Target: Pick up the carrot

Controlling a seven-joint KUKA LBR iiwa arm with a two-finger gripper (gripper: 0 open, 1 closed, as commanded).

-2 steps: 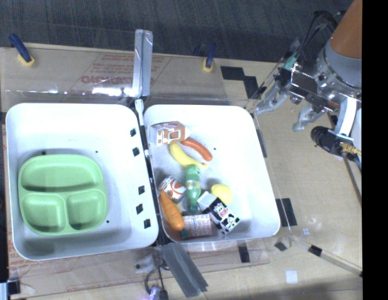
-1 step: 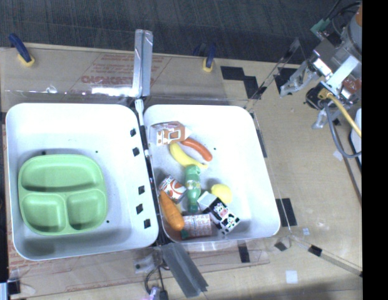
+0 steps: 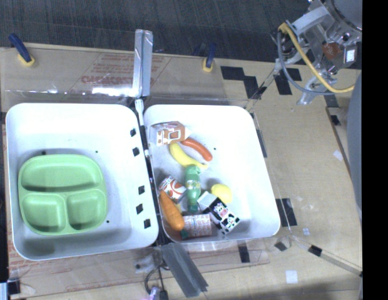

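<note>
The carrot (image 3: 171, 214), orange and stubby, lies near the front left corner of the right bin (image 3: 256, 167), pointing toward the front edge. It touches a small can at its upper end and a brown jar at its lower end. My gripper (image 3: 305, 95) hangs at the top right, beyond the right bin's far right corner and well away from the carrot. The wrist with yellow cabling sits above it.
The right bin also holds a banana (image 3: 180, 154), a hot dog (image 3: 198, 148), a green bottle (image 3: 192, 189), a lemon (image 3: 221, 192), a cow-print carton (image 3: 220, 214) and a small box (image 3: 168, 134). The left bin (image 3: 69, 120) holds a green divided tray (image 3: 61, 194).
</note>
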